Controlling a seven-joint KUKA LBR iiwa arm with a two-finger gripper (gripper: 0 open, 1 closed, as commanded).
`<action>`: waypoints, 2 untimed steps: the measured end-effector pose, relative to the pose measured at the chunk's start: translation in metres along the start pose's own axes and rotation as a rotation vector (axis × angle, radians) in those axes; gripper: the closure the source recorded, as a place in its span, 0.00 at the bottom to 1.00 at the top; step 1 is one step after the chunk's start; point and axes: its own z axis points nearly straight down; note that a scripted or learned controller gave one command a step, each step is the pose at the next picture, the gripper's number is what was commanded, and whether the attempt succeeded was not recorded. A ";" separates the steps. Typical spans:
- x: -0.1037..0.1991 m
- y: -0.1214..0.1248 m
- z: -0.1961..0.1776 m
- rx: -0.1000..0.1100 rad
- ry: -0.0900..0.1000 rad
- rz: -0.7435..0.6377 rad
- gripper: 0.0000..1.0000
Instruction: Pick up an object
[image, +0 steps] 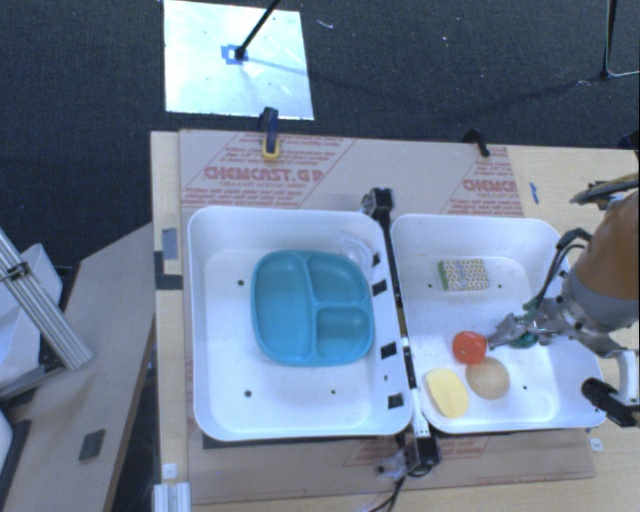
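Several small objects lie in the right bin (520, 250). A red round object (469, 347) sits near the middle, with a beige round object (488, 379) just in front of it and a yellow oblong object (447, 392) at the front left. A green-patterned sponge (463, 273) lies toward the back. My gripper (508, 335) reaches in from the right, low over the bin floor, its tip just right of the red object and above the beige one. Nothing shows held in it.
The left bin (215, 330) holds a blue divided plate (312, 307) and a clear cup (353, 247) near its back right corner. A black-clipped divider (392, 300) runs between the bins. The arm's body (610, 270) overhangs the right bin's right edge.
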 end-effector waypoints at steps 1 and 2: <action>0.000 0.001 0.020 -0.002 -0.001 0.002 0.00; 0.000 0.002 0.008 -0.006 -0.003 0.002 1.00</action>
